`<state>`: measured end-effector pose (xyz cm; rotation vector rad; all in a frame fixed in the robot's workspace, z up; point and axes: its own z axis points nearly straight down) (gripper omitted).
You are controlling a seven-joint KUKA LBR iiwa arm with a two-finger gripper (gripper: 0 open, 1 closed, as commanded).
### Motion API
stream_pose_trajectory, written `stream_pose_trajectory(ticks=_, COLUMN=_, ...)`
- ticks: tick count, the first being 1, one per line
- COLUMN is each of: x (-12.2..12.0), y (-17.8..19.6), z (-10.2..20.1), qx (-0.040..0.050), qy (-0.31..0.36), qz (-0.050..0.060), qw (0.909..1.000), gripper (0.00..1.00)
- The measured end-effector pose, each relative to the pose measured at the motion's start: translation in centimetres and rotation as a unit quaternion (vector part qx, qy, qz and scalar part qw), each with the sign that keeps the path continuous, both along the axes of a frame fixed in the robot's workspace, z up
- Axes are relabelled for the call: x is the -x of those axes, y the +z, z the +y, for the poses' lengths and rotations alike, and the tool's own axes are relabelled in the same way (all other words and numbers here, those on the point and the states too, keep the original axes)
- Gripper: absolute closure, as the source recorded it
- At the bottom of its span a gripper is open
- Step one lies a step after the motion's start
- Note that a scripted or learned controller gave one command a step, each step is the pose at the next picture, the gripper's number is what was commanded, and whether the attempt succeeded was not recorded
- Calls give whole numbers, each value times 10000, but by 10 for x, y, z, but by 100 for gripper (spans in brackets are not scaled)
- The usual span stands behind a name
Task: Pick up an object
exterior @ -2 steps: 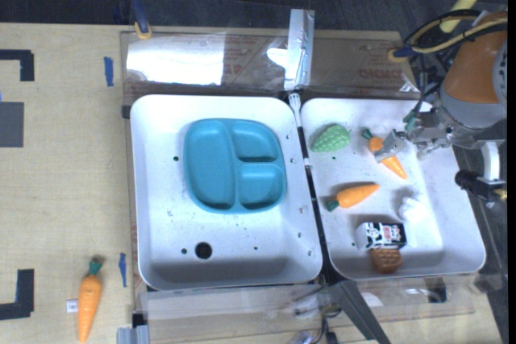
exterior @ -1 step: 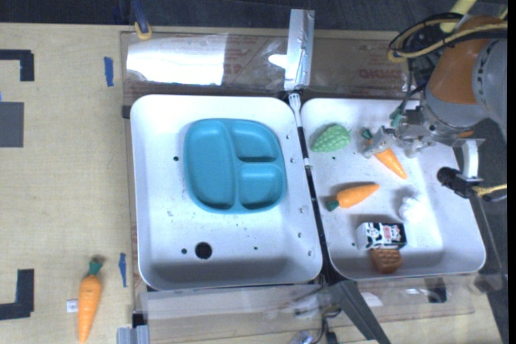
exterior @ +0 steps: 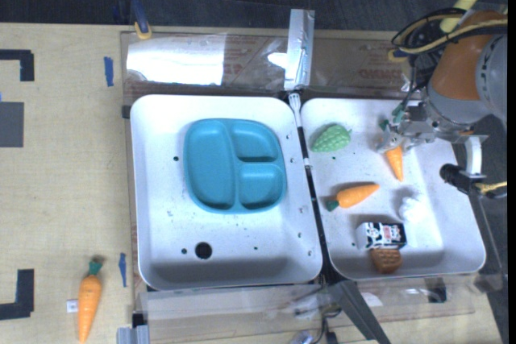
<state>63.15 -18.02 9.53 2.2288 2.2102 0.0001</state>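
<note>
The gripper [exterior: 401, 134] is hanging over a small orange carrot [exterior: 395, 162] in the right bin [exterior: 463, 258]. I cannot tell the jaws' state. The tapered carrot may be slipping away if only its top is pinched.

1. Lighting: bright, even, from overhead.
2. Glare: strong white reflection on the clear plastic sheet [exterior: 201, 60], well left of the gripper [exterior: 401, 133].
3. Shadows: soft, short.
4. Focus: slightly soft overall; arm [exterior: 472, 80] mildly blurred.
</note>
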Motion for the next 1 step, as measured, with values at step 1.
stream_pose_trajectory(ticks=1, x=30, y=94, z=61, qx=-10, qy=440, qz=-18, qw=9990, gripper=100)
